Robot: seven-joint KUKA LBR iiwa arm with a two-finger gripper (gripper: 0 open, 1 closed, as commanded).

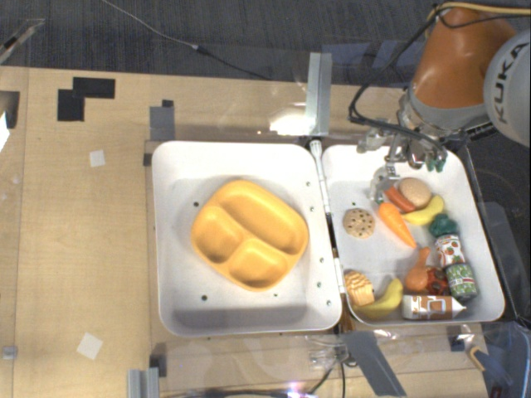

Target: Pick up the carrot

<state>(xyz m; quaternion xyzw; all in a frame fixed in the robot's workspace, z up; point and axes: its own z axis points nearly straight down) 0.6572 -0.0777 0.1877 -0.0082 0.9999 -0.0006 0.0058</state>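
The carrot [397, 225] is orange and tapered. It lies slantwise in the middle of the right bin [353, 166], thick end at the upper left and tip pointing down and to the right. My gripper [384, 184] hangs from the orange-banded wrist [452, 56] over the bin's far part. Its tip is just above and left of the carrot's thick end, close to a brown bun [414, 194]. The carrot rests on the bin floor, and the bun and a yellow banana [427, 212] touch its right side.
Around the carrot in the right bin are a cookie [359, 222], a green broccoli [445, 225], two small cans [455, 264], a second banana [383, 299], a carton [431, 307] and a bread piece [358, 285]. The left bin [174, 172] holds a yellow divided plate [249, 233].
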